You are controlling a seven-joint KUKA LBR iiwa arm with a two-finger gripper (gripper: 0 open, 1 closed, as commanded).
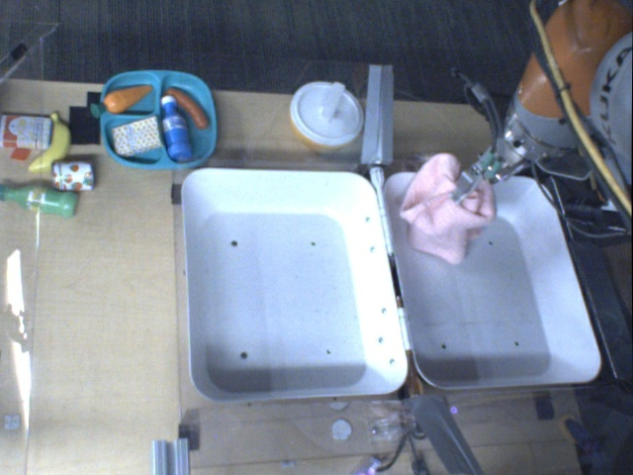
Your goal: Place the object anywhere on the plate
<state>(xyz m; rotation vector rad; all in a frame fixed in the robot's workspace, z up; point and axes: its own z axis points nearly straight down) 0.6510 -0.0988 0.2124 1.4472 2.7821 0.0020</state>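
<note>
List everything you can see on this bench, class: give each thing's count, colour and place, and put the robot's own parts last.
bins: two, white, side by side mid-bench
cloth: one, pink, crumpled in the right bin's upper left corner
divided plate: one, blue, upper left, holding toy food and a small blue bottle
lidded cup: one, white lid over yellow, above the left bin
banana: one, yellow, far left
small can: one, white patterned, far left
green bottle: one, lying far left
arm: one, grey and orange, upper right
gripper: one, its fingers pinching the cloth

White letters, seemingly "KU", stand on the arm's orange band, cut off at the frame edge. Nothing else is legible.
</note>
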